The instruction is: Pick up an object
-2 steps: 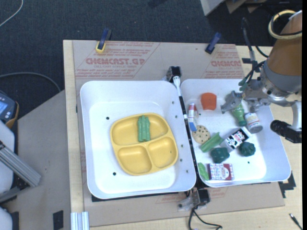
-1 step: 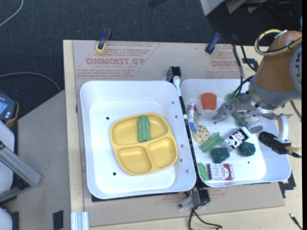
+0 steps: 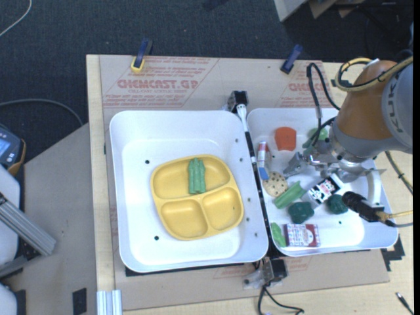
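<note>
My gripper (image 3: 307,164) reaches into the right bin (image 3: 367,241) from the right, low over the middle of its clutter. Just below it lie a light green stick (image 3: 288,195), a black-and-white patterned piece (image 3: 323,190) and a speckled round cookie (image 3: 275,184). An orange block (image 3: 285,138) sits beyond it toward the bin's back, and a white marker with red and blue ends (image 3: 262,159) lies along the left wall. No object shows as lifted.
The right bin also holds two dark green lumps (image 3: 301,210) (image 3: 337,204), a red-and-green packet (image 3: 298,235) and a green piece (image 3: 319,135) by the arm. In the left bin (image 3: 131,176) a yellow divided plate (image 3: 197,205) carries a green bean pod (image 3: 196,176). Black cables (image 3: 315,90) trail behind the arm.
</note>
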